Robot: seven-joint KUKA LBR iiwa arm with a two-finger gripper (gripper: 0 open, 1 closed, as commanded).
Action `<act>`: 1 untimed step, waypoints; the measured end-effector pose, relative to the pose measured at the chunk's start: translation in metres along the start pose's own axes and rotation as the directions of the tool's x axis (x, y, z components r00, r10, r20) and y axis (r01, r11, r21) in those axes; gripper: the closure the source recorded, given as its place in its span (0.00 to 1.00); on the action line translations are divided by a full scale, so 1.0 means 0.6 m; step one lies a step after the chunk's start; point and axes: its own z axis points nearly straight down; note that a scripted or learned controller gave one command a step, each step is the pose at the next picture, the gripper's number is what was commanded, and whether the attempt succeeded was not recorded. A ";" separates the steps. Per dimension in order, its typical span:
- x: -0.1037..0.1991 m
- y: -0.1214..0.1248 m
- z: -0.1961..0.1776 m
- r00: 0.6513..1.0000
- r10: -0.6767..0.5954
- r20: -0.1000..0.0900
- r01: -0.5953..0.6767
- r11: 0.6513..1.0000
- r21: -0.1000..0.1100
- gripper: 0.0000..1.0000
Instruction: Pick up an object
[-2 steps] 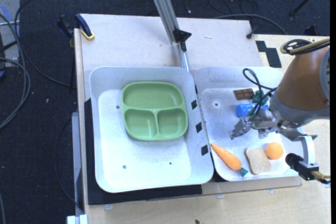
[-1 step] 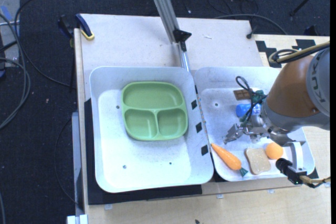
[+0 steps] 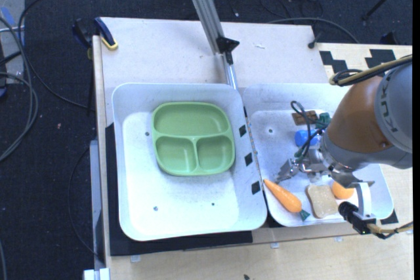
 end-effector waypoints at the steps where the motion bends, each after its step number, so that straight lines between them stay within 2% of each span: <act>1: -0.003 0.003 -0.020 1.000 0.003 0.004 -0.003 1.000 -0.006 1.00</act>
